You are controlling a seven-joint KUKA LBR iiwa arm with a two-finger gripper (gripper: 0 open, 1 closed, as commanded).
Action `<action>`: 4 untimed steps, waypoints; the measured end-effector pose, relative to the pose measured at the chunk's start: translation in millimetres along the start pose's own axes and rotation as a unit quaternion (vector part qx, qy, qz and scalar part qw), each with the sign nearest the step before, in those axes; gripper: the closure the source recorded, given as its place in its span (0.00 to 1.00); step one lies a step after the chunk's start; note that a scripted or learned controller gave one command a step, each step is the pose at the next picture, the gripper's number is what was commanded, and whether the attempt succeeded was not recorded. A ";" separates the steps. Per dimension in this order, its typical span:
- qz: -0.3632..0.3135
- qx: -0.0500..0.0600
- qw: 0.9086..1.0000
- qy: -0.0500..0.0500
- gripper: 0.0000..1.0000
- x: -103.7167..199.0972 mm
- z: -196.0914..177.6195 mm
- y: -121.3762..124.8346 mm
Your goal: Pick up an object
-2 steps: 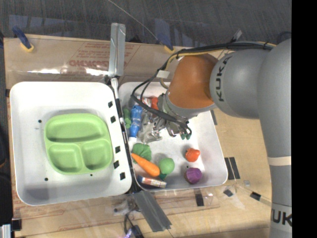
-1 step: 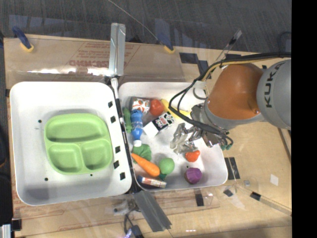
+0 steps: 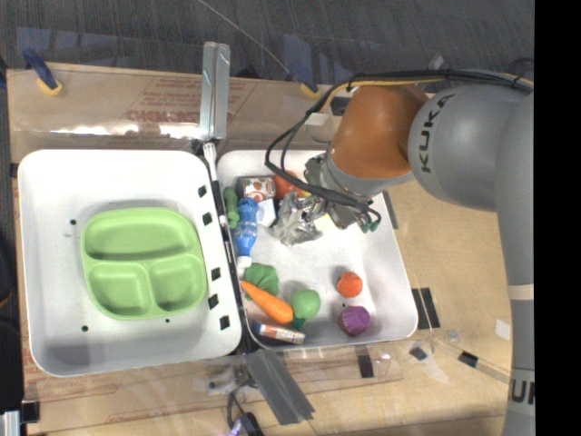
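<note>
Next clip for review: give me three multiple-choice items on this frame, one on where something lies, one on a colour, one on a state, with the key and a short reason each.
1. Where does the light green three-compartment plastic tray lie?
A. In the left white bin
B. In the right white bin
C. On the bare bench

2. What colour is the small round toy nearest the right white bin's near right corner?
A. Yellow
B. Purple
C. White

3. How does the carrot-shaped orange toy rest?
A. Standing upright
B. Lifted above the bin
C. Lying on the bin floor

Key: 1 A, the tray sits inside the left white bin. 2 B, that ball is purple, beside an orange one. 3 C, it lies flat at a slant beside a green ball, away from the gripper.
</note>
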State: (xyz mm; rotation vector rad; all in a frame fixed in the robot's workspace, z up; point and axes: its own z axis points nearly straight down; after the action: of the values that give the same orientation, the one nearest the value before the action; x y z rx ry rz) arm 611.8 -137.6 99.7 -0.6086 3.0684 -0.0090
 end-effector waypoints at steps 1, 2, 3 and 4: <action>0.017 -0.004 1.000 0.005 0.00 -14.9 6.6 17.4; -0.079 -0.005 0.997 0.006 0.00 19.9 7.7 32.8; -0.201 -0.005 0.980 0.005 0.00 67.0 6.2 67.8; -0.117 -0.005 0.993 0.004 0.00 22.1 6.7 50.8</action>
State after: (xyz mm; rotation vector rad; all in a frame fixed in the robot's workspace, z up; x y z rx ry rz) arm 572.0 -99.1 92.3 -0.9677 2.9864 0.0008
